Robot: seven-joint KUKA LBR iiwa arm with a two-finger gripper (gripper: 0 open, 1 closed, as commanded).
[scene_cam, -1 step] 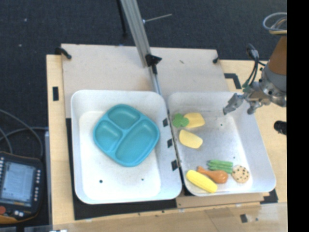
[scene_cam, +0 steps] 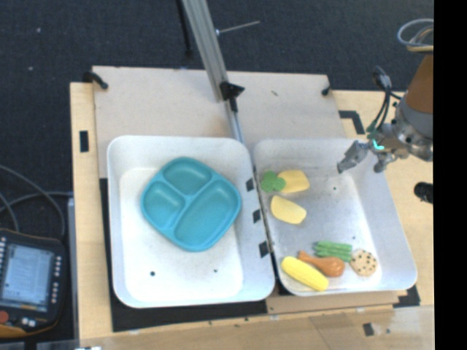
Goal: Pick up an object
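The fingers point(scene_cam: 367, 160) of the grey arm's gripper stand spread apart with nothing between them, one dark finger point(scene_cam: 352, 157) angled out to the left and the other nearer the wrist. They hang over the upper right corner of the right shallow white bin point(scene_cam: 379, 195), close to its far rim, with the orange-banded wrist reaching in from the right.

All the toy foods lie lower and to the left of the fingers, well apart from them. Nearest are a pale yellow rounded block point(scene_cam: 294, 181) with a small green leafy piece point(scene_cam: 271, 182) touching its left end, near the bin's left wall, and just below them a second yellow oval piece point(scene_cam: 287, 211). Along the bin's near edge sit a yellow corn-like cob point(scene_cam: 304, 273), an orange carrot-shaped piece point(scene_cam: 325, 265) just beside it, a green bean pod point(scene_cam: 333, 250) lying above the carrot, and a speckled round cookie point(scene_cam: 363, 262) at the right end of the group.

The left shallow white bin point(scene_cam: 131, 268) carries a light blue divided plastic plate point(scene_cam: 191, 203). Both bins rest side by side on the pale wooden bench point(scene_cam: 153, 93).
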